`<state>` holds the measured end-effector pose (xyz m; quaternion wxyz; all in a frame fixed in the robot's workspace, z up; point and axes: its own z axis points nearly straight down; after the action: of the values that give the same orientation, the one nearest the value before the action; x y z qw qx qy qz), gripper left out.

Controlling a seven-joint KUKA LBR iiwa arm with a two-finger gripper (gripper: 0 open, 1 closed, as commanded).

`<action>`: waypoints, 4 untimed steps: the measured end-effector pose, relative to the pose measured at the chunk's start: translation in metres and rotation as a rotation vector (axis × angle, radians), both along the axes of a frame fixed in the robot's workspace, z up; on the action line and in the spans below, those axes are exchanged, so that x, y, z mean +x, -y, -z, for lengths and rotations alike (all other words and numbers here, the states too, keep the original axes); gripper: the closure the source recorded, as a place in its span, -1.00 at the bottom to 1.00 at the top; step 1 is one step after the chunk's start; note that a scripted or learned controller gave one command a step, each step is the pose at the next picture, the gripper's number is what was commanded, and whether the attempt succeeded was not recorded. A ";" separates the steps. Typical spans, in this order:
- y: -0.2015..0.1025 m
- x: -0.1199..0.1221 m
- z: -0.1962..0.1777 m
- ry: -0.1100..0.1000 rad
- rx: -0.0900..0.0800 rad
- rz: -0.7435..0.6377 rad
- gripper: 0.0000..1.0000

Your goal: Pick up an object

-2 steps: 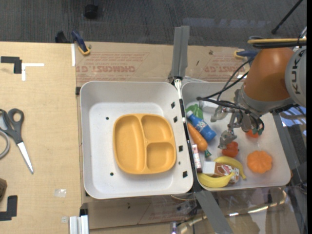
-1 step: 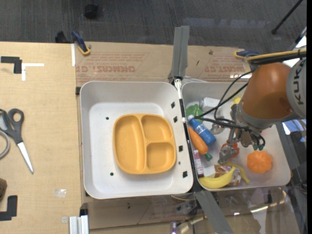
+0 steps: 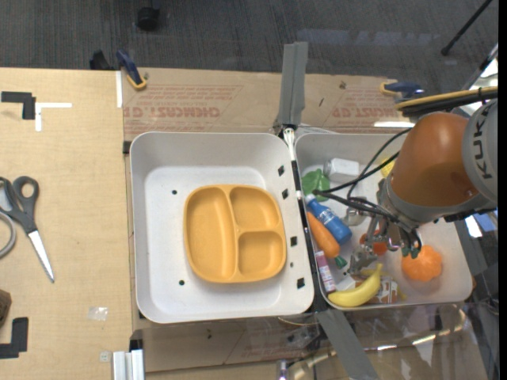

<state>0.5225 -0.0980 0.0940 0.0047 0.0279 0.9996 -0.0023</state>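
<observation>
bins side by side on a bench: the left bin [image 3: 150, 236] holds a yellow divided plate [image 3: 234, 233] with three compartments, lying flat near the middle. the right bin [image 3: 447, 291] holds a clutter of small things: a banana [image 3: 356, 290] near the front wall, an orange fruit [image 3: 421, 264] toward the right, a carrot [image 3: 324, 236] and a blue bottle [image 3: 329, 220] lying along the left wall, a green item [image 3: 314, 182] behind them, and a white block [image 3: 344, 167] near the back wall. a flat packet with red print [image 3: 324, 272] lies just left of the banana.

grey arm with its orange band [image 3: 428, 161] reaches over the right bin, cables trailing across it. the gripper [image 3: 366, 261] hangs low just above the banana, between the carrot and the orange fruit; its fingers are released, standing apart, with nothing seen between them. a small red thing [image 3: 380, 246] sits just beside the gripper, too hidden to name.

scissors [image 3: 28, 220] lie on the bench well left of the bins, and a blue clamp [image 3: 131, 68] grips the cardboard behind them.
</observation>
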 end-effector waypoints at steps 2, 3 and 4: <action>0.034 0.040 0.001 -0.006 0.004 -0.053 -1.00; -0.003 0.009 0.001 -0.005 0.003 -0.036 -1.00; 0.000 -0.030 -0.001 0.004 -0.002 -0.157 -1.00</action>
<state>0.4921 -0.0982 0.0947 0.0068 -0.0505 0.9987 -0.0026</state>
